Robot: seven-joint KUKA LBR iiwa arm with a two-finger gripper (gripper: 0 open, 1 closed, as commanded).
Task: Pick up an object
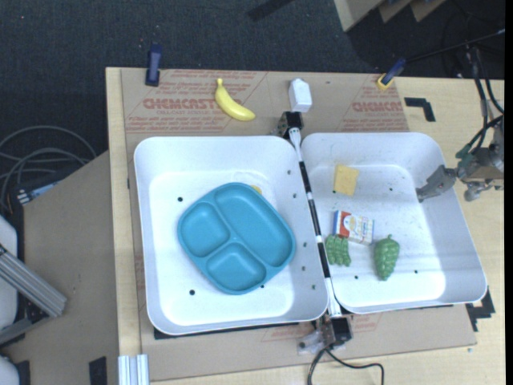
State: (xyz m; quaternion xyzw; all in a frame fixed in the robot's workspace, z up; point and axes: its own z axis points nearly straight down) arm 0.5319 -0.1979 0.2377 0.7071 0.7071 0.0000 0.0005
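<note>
Bins sit side by side on the bench, and we describe each in turn. We see the left bin (152, 167) holding a blue divided plate (235, 237), which lies flat near the bin's centre with its three compartments facing up; a small yellow item peeks out just behind the plate's far edge, too hidden for us to identify. We see the right bin (457, 247) holding four small objects: a yellow block (346, 180) toward the far side, a small red-and-white box (353, 226) near the middle, a green bunch of grapes (337, 251) close to the dividing wall, and a second green fruit-like piece (386, 257) just beside the box, toward the near side. These four objects lie apart from one another, with the box between the yellow block and the green pieces. We see the gripper (437, 183) at the right bin's right rim, above the bin wall and well apart from all four objects; nothing sits between its parts, and we cannot tell whether its jaws stand open or closed. Outside the bins, we note a banana (232, 103) lying on the bench surface beyond the left bin.
</note>
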